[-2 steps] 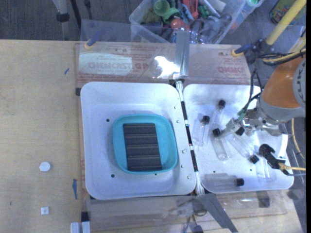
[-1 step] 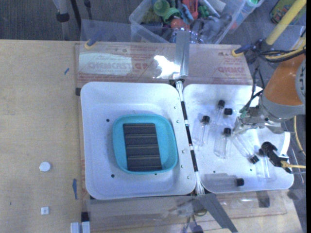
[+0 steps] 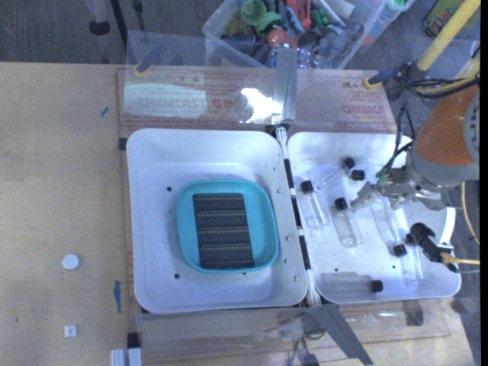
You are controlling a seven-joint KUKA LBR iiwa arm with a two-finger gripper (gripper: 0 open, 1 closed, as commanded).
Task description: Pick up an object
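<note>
Several clear plastic vials with black caps lie scattered in the right bin (image 3: pixel 328 147). One vial (image 3: pixel 313 208) lies near the bin's left wall, another vial (image 3: pixel 347 227) just right of it, and a third vial (image 3: pixel 349 284) rests along the front rim. My gripper (image 3: pixel 396 204) hangs over the right half of this bin, below the grey wrist and orange band (image 3: pixel 450 132). A clear vial (image 3: pixel 385 219) lies directly under it, and whether it touches the vial cannot be told. In the left bin (image 3: pixel 152 166) a teal tray (image 3: pixel 187 204) holds a dark ridged block (image 3: pixel 223 231).
A clear tub of colourful toys (image 3: pixel 305 14) stands behind the bins. Clear panels (image 3: pixel 198 97) rise along the back edge of both bins. Cables (image 3: pixel 400 139) hang beside the arm on the right. A small white disc (image 3: pixel 70 262) lies on the wooden bench at left.
</note>
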